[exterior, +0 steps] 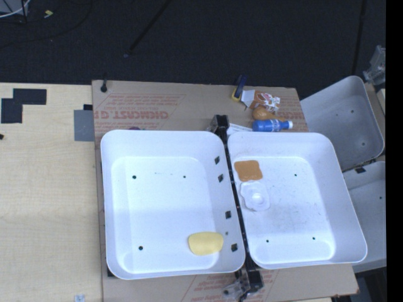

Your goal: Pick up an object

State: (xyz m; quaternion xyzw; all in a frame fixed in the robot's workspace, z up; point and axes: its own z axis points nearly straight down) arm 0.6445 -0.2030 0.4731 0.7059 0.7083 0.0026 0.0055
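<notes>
Objects for picking lie in two white bins on the bench. Nearest to us, at the bottom edge, a small dark metal clamp (244, 287) sits where the two bins meet. Just above it, the left bin (119, 231) holds a soft yellow lump (205, 243) in its near right corner. The right bin (327, 231) holds a small white thing (254, 199) close to its left wall, and a flat orange-brown square (248, 170) touches it on the far side. A row of black clips (221, 178) runs down the strip between the bins.

Both bins rest on a brown cardboard sheet (157, 102) with red print on it. The bench (44, 187) around it is pale wood, with a grey patch (82, 124) and black patches (22, 103) on its left part.

Behind the right bin, on the cardboard, lies a blue bottle (272, 125) on its side, next to a small brown toy (263, 112) and some little packets. A grey metal plate (343, 121) tilts up at the right.

Farthest back, the floor (189, 30) is dark, with thin cables lying across it.

I cannot tell how the claw stands.
</notes>
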